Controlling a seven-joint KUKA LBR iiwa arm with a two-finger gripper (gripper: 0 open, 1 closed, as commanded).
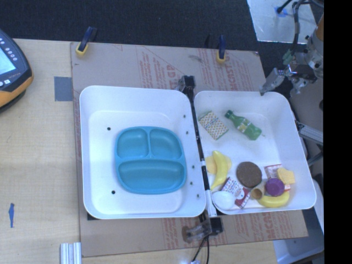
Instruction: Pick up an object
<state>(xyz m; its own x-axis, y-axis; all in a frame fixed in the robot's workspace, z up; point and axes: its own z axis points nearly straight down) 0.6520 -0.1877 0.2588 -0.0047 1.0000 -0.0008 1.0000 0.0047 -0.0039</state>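
Note:
My gripper [285, 84] hangs above the far right corner of the right bin [286, 125], its two fingers spread apart, open with nothing between them. Below it in that bin lie a green bottle [242, 125] and a checkered packet [213, 125] near the back. Toward the front sit a yellow banana [220, 168], a brown round disc [249, 174], a purple piece [274, 187], a second yellow banana [272, 201], a white oval piece [223, 199] and a red-and-white packet [236, 191]. The gripper touches none of them.
The left bin [99, 147] holds a blue divided plate [150, 159]. Blue-and-yellow clamps [85, 42] [221, 48] pin the cardboard at the back. An orange-and-grey device [8, 67] sits at the far left of the bench.

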